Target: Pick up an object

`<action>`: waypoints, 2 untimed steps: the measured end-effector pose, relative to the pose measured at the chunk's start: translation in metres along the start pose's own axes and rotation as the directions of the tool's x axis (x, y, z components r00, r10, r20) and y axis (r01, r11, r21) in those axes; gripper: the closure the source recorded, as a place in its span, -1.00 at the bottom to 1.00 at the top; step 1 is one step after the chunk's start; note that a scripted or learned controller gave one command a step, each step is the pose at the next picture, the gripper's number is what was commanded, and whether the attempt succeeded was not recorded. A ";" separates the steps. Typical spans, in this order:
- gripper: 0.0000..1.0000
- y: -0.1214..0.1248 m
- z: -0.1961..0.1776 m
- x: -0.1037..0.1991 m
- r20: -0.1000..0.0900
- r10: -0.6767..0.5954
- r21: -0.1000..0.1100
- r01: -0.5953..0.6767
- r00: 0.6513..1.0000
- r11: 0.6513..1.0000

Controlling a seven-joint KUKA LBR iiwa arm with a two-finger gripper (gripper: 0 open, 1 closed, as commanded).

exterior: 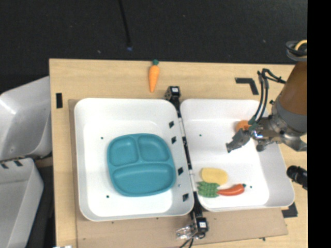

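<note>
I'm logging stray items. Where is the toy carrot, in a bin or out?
Out. The toy carrot lies on the wooden bench, beyond the left bin.

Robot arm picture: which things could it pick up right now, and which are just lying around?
For the job:
gripper
small orange thing beside the gripper
yellow toy food
green toy vegetable
red chili pepper
right bin

Just lying about:
blue divided plate in the left bin
toy carrot on the bench

Clearly a robotics lab: plywood counter (pixel 103 76) carrying two clipped-together white bins (pixel 88 138), black markers at the corners, dark floor around, cabled robot arm (pixel 295 94), toy vegetables (pixel 222 189) as test pieces.
</note>
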State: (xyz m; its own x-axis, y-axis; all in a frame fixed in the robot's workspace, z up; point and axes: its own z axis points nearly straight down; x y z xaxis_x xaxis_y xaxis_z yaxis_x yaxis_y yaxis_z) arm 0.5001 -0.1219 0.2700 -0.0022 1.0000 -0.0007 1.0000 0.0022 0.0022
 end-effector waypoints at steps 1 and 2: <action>-1.00 -0.004 0.059 0.007 -0.001 0.002 0.006 -0.002 1.000 1.000; -1.00 -0.001 0.105 0.012 -0.001 0.004 0.007 -0.004 1.000 1.000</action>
State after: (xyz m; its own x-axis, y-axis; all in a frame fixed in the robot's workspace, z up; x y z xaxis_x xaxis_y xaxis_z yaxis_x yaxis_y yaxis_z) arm 0.4996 -0.1095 0.1654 0.0022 1.0000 0.0001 1.0000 -0.0022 -0.0043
